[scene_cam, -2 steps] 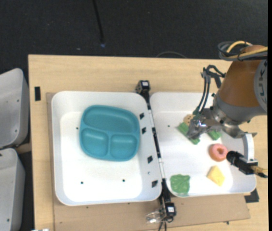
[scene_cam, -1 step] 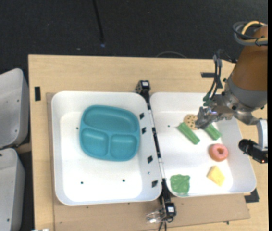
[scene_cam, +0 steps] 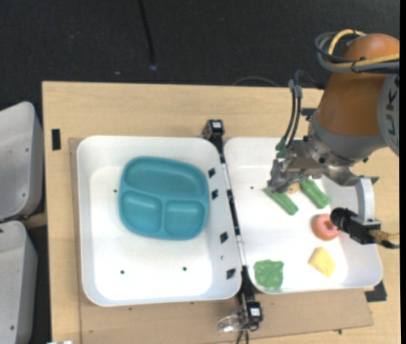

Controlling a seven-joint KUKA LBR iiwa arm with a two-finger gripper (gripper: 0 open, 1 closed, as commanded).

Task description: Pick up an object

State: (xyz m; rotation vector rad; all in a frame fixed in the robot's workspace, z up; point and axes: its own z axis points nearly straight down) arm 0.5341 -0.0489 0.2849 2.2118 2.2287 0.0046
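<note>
In the right bin (scene_cam: 260, 242) lie several small objects: a green stick (scene_cam: 283, 201), a second green piece (scene_cam: 315, 193), a pink ring (scene_cam: 323, 226), a yellow wedge (scene_cam: 323, 261) and a green leafy piece (scene_cam: 268, 274) at the front edge. My gripper (scene_cam: 282, 180) hangs low over the bin's middle, right at the upper end of the green stick. The arm's orange band sits above it at the upper right.
The left bin (scene_cam: 102, 264) holds a teal divided plate (scene_cam: 164, 198). A row of black clips (scene_cam: 230, 213) marks the divider between the bins. Black fittings (scene_cam: 352, 225) hang off the arm beside the pink ring. Bare white floor lies between the stick and the leafy piece.
</note>
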